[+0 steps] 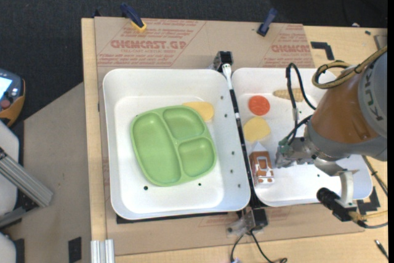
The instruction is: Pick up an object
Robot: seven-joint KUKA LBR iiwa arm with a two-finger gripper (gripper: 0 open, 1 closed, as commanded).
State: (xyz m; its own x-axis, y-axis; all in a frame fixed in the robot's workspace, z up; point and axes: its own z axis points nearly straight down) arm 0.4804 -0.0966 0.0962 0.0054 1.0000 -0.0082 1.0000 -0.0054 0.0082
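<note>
The bench (184,34) of brown board carries two shallow white bins: the left bin (117,132) sits toward nine o'clock of the view and the right bin (295,191) toward three o'clock. The arm (351,114), grey with an orange band, covers the right bin's three o'clock side, and its bulk hides the gripper (284,154) well enough that I cannot tell how it stands. A green divided plate (173,145) lies at the centre of the left bin, with a pale yellow piece (200,109) touching its one o'clock edge. In the right bin, a small orange and white toy (263,168) lies near the eight o'clock corner, just beside the wrist; it looks light and stiff, best taken across its narrow sides. At its twelve o'clock lies a yellow chip-like piece (256,128), thin and probably slippery, then a red disc (259,105), flat and hard to pinch. A tan stick (288,94) at the bin's twelve o'clock is partly crossed by a black cable (290,80).
</note>
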